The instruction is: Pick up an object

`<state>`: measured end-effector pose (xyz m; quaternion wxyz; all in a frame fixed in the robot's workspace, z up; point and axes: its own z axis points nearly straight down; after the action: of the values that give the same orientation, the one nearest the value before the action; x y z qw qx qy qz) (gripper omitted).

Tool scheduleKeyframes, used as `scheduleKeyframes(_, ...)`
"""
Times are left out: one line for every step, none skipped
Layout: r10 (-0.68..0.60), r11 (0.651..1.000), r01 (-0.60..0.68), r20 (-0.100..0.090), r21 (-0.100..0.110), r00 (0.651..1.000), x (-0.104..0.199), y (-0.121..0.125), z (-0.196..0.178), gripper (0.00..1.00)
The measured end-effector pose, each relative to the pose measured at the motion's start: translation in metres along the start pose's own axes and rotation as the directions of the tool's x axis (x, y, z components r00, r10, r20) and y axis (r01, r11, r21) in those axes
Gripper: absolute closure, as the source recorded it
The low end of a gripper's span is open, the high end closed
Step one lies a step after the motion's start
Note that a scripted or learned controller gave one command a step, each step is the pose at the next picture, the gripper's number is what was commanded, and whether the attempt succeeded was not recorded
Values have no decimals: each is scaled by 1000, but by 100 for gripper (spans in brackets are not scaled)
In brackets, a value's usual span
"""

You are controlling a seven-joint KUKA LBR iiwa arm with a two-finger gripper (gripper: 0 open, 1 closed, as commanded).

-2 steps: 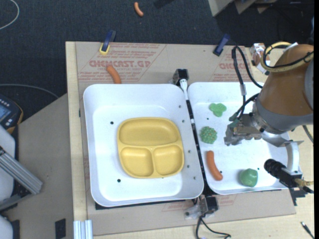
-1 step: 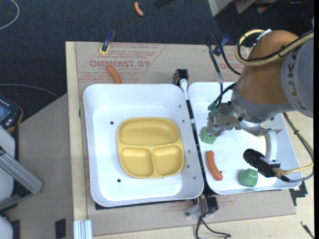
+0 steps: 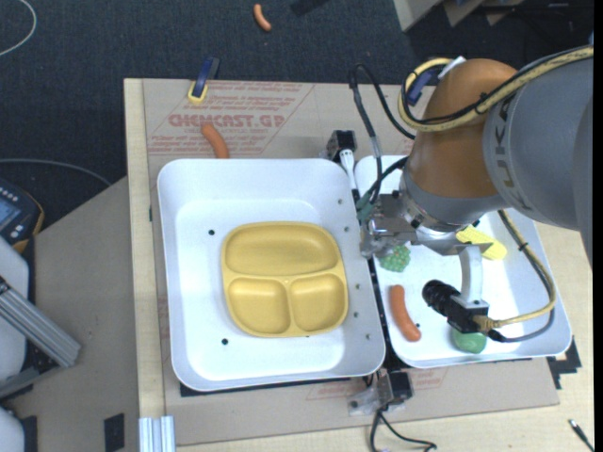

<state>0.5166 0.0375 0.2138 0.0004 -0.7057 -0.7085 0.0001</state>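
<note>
Green, knobbly lump (image 3: 397, 258) sits in the right bin (image 3: 542, 281), close to its left wall. We take this as the likeliest target. Pincer (image 3: 383, 235) hangs directly over it, touching or just beside. The wrist hides the tips, so we cannot tell whether it is spread or pressed together. We judge the step as the approach onto the object, with no grasp confirmed. Next move, as we read it: settle squarely around the lump, close, and lift straight, keeping off the nearby bin wall.

Right bin also holds:
- a red-orange toy sausage (image 3: 406, 312) toward the front
- a yellow piece (image 3: 480, 243) near the middle
- a second green thing (image 3: 468, 340) at the front, part hidden

Left bin (image 3: 188, 215) holds one yellow three-compartment plate (image 3: 283, 279). On the table (image 3: 104, 299) behind the left bin lies another orange sausage (image 3: 215, 141).
</note>
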Motion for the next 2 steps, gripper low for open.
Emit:
scheduleKeyframes(4,1000,-4,0,1,1000,-2,-9,-9,100)
scheduleKeyframes(2,1000,-2,1,-4,1000,3,9,-9,100)
